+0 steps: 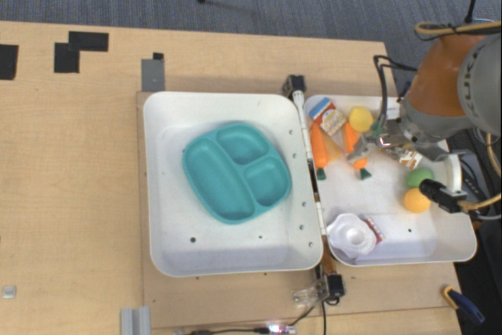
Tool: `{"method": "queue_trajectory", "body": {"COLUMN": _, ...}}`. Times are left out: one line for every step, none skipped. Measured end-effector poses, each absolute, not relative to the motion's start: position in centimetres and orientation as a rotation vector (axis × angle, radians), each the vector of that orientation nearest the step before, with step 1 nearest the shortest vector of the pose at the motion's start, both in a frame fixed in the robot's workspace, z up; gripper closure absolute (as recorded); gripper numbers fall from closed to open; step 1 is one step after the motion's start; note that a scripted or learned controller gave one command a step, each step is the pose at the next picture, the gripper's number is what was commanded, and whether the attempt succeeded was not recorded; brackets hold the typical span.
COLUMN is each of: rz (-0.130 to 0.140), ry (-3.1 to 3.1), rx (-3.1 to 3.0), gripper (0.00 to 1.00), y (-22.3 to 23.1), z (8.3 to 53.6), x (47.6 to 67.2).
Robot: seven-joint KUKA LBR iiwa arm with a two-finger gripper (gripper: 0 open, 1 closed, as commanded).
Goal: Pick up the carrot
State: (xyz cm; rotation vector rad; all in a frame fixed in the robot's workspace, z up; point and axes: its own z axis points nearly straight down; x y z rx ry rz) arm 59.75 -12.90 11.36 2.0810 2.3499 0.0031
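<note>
- Tool (361,161) is seen low in the right bin (447,243), fingers slightly apart; whether anything is gripped cannot be told.
- Carrot (318,145) is lying just left of the tool, along the bin's left wall, not between the fingers.
- Yellow ball (360,119) is set just behind the tool; a second yellow ball (416,201) and a white cup (350,235) are nearer the front.
- Teal divided plate (237,171) is sat in the left bin (172,247).

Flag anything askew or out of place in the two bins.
Nothing is spilled or broken. The carrot lies against the right bin's left wall. The clear cup lies near the front edge. The teal plate sits askew in the left bin.
</note>
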Motion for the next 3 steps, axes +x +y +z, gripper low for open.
{"method": "queue_trajectory", "body": {"rz": 0.0, "ry": 2.346, "rx": 2.094, "gripper": 0.0, "y": -14.8, "z": 8.5, "x": 62.9}}
{"method": "queue_trajectory", "body": {"rz": 0.004, "ry": 2.348, "rx": 2.089, "gripper": 1.0, "y": -14.7, "z": 9.6, "x": 63.1}}
{"method": "queue_trajectory", "body": {"rz": 0.006, "ry": 2.318, "rx": 2.113, "gripper": 1.0, "y": -8.8, "z": 22.4, "x": 62.7}}
